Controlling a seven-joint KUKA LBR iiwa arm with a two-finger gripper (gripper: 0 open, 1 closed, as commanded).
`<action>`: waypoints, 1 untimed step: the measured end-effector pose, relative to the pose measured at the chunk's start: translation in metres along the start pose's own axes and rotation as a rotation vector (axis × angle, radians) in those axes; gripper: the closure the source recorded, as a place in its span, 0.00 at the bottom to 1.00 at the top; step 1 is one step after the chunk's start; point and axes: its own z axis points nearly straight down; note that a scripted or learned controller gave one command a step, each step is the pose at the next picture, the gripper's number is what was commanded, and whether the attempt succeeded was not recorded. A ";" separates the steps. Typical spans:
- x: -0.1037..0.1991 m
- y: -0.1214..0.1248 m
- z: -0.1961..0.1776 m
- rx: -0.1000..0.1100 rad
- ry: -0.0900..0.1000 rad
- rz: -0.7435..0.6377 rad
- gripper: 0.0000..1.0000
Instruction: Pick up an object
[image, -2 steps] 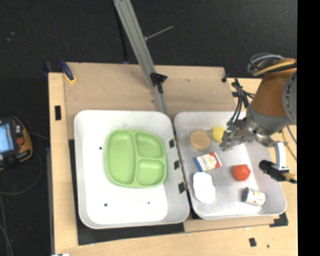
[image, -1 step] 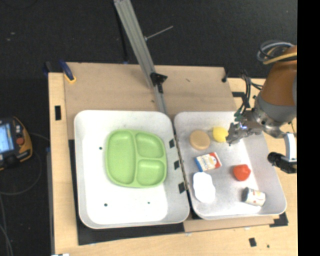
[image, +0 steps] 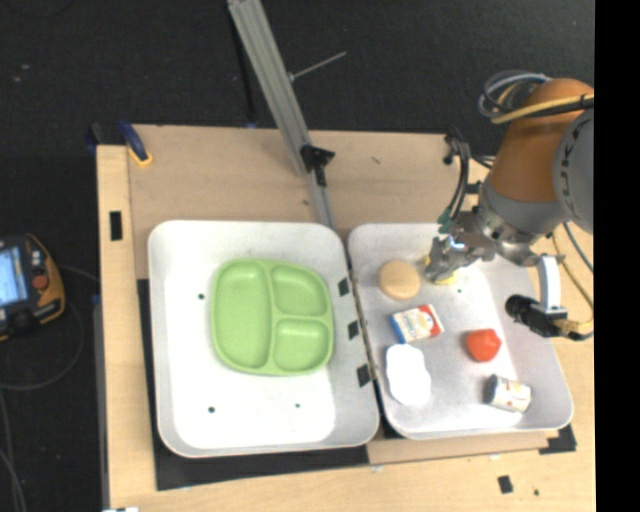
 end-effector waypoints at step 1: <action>0.048 0.004 0.003 0.002 0.001 0.000 1.00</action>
